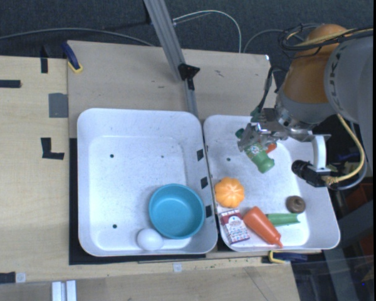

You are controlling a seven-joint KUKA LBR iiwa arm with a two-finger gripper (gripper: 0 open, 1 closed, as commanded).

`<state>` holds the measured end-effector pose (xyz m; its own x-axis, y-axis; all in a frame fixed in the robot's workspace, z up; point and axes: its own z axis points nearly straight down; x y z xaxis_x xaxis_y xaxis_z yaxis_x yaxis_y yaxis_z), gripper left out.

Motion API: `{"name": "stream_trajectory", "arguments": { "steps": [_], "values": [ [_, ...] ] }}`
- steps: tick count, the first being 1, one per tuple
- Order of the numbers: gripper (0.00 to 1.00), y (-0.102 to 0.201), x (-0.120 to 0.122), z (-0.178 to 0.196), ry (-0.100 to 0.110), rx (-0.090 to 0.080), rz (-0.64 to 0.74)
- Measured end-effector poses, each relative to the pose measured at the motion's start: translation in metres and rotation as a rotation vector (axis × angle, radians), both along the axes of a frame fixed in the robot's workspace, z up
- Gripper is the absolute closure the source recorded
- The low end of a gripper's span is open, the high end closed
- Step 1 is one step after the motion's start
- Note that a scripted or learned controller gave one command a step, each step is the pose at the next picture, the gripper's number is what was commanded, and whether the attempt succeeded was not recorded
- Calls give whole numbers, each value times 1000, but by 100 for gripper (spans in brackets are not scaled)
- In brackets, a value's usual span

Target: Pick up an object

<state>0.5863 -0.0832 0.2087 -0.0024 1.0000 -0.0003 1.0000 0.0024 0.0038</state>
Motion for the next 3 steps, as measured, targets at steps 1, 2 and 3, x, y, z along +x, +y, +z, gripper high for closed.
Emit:
{"name": "stream_trajectory", "arguments": {
  "steps": [1, 2, 3],
  "values": [
    [100, -5, 2, 63, -2, -1, -1],
    [100, 56, 4, 47, 6, 1, 5],
    [100, 119, 5, 44, 6, 2, 5]
  ]
}}
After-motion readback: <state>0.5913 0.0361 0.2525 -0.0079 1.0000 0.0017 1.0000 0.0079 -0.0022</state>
